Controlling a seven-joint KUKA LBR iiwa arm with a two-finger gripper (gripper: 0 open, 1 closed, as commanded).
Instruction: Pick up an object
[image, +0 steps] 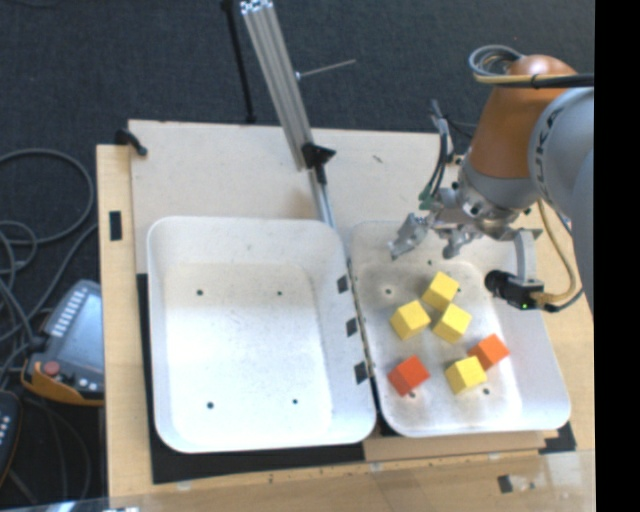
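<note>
Nothing's getting lifted yet — the grey two-finger tool (432, 236) is hovering spread wide, carrying nothing, above the small yellow cubes (440, 291) sitting right of centre.

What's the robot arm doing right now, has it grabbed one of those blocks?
Gripper above right bin's far end, nothing between its fingers. Four yellow blocks, two orange blocks loose in bin. Nothing blocking them.

arm (540, 120) cut off at right edge | pincer (432, 238) tips blurred, gap unclear
</note>
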